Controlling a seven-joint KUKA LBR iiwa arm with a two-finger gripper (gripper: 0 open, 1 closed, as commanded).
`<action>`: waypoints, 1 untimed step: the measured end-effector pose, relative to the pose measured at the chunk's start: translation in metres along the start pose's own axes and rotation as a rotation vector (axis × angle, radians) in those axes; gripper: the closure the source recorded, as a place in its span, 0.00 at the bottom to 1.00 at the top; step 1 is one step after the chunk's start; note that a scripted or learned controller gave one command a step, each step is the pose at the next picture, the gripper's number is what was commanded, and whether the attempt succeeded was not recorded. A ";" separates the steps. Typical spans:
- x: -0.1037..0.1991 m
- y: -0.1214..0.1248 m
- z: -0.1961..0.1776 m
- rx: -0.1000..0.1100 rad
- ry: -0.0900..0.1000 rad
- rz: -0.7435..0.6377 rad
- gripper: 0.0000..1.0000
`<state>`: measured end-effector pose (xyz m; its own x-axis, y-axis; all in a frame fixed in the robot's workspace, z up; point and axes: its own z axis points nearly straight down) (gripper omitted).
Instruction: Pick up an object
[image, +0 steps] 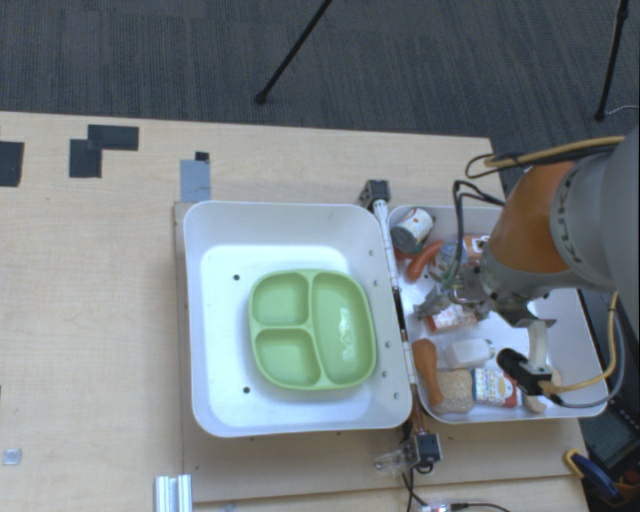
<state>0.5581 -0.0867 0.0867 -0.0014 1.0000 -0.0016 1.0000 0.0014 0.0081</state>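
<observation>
Small food-shaped toys lie crowded in the right shallow white plastic bin, under the arm.

The orange sausage-shaped toy lies near the bin's front-left corner, just beside a tan ridged block; I judge it light, stiff and smooth, so a little slippery, and best taken across its short middle. A clear flat packet near it looks thin and hard to pinch. At the back-left corner lies a grey and white cup-like piece with a red piece beside it. The grey arm with the orange band hangs over the bin's middle; whether its gripper is spread or pressed together I cannot tell. The left white bin carries a green three-compartment plastic plate.
</observation>
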 end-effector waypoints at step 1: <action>-0.003 0.096 0.005 0.039 0.006 0.006 0.00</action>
<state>0.6541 -0.0893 0.0827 0.0043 1.0000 0.0039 0.9995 -0.0041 -0.0307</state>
